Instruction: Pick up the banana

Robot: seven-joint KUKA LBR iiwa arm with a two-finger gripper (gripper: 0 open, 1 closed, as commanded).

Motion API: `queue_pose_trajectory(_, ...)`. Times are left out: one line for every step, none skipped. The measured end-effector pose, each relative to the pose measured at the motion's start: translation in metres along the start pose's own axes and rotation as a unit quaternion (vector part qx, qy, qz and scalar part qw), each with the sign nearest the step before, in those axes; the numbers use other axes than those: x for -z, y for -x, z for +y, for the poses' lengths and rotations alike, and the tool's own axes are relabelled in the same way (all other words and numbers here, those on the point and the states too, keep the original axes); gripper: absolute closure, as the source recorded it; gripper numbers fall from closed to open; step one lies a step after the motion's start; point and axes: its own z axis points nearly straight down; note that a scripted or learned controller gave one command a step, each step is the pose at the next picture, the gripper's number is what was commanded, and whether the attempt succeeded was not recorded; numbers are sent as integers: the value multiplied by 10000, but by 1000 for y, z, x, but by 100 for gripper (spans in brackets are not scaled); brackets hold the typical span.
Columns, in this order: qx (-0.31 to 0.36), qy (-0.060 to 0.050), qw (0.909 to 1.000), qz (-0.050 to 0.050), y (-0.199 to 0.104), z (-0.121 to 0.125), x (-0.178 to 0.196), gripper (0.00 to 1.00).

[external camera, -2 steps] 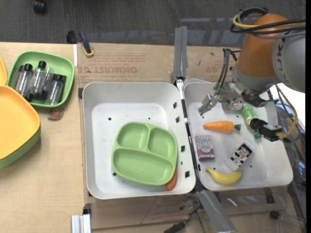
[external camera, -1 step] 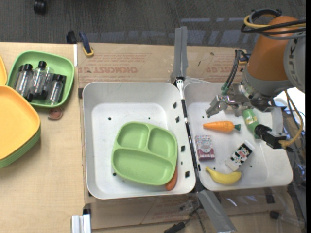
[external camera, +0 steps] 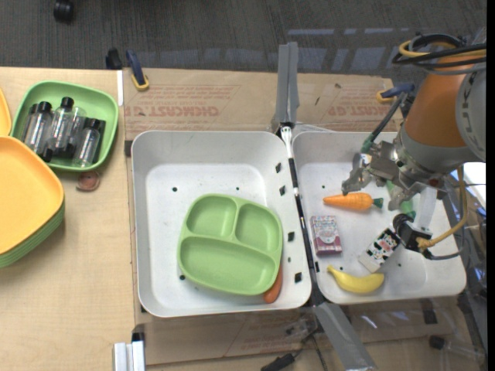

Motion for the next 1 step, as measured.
queue_pose_trajectory(1374, 19, 9905, -3, -31, 32, -8, 0)
